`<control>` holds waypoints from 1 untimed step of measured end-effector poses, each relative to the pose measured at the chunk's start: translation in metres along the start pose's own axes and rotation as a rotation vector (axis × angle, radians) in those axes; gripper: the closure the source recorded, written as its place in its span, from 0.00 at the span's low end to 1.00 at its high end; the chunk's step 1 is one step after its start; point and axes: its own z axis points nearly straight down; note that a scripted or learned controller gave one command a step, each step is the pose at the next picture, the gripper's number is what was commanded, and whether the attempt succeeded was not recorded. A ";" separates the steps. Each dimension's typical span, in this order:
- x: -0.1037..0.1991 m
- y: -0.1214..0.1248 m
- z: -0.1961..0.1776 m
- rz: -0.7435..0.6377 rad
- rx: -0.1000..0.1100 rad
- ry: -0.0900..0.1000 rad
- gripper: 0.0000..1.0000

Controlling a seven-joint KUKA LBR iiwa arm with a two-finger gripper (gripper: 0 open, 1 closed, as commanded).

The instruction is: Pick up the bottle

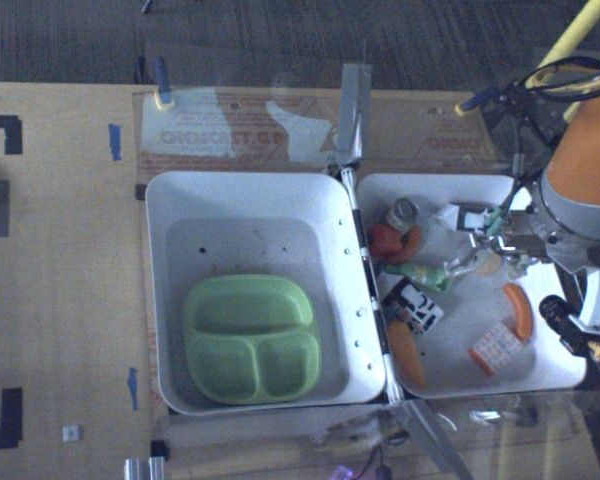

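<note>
A small bottle [396, 230] with a grey cap and a red-orange body lies in the right bin [460, 380], close to the bin's left wall at the back. A green object [421, 273] rests just in front of it. My gripper [478, 246] hangs over the middle of the right bin, to the right of the bottle and a short gap away from it. The grey arm with its orange band [584, 154] reaches in from the right edge. Nothing visible is held in the gripper.
The right bin also holds a black-and-white pack [416, 308], an orange carrot-like piece [406, 354] by the front left wall, an orange sausage shape [520, 309] and a pink box [495, 347]. A green divided plate [250, 338] lies in the left bin [170, 268].
</note>
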 end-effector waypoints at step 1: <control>0.006 0.041 0.069 -0.061 -0.001 0.000 0.00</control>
